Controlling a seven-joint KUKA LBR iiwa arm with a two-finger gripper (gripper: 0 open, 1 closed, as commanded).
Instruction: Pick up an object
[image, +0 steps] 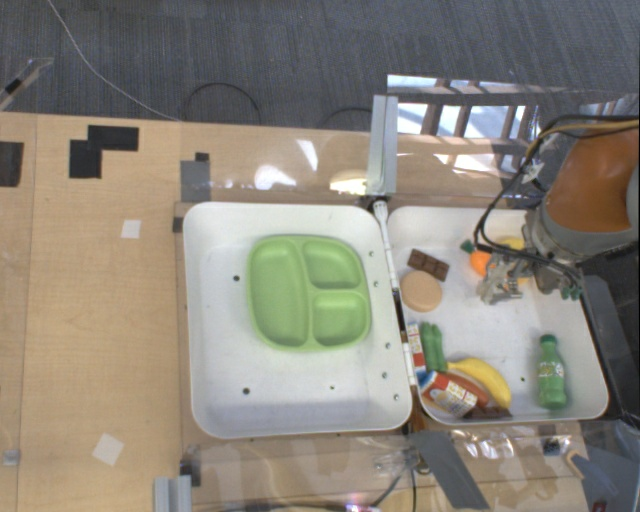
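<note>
A grey robot arm with an orange band (598, 180) above its wrist reaches in from the right over the right-hand of two shallow white bins set side by side on a light wooden bench (90, 330). Its gripper (497, 288) hangs low over the upper middle of the right bin (590, 345); whether it is open or closed, or touching anything, cannot be made out, because the metal parts blur together at this size. Just beside the gripper, on its upper left, lies a small orange object (481, 262), with a sliver of something yellow (512, 243) near the arm. Elsewhere in the right bin are a brown chocolate bar (428, 264), a round tan disc like a biscuit (421, 292) just below it, a green marker-like stick (433, 347), a yellow banana (484, 378), a red and white packet (454, 394) touching the banana, and a green bottle (550, 371) lying near the right wall. The left bin (215, 400) holds a light green divided plate (306, 291) with three compartments. Black cables loop around the arm. Black square markers (100, 150) sit on the bench at upper left, and dark grey carpet (250, 50) runs along the top.
</note>
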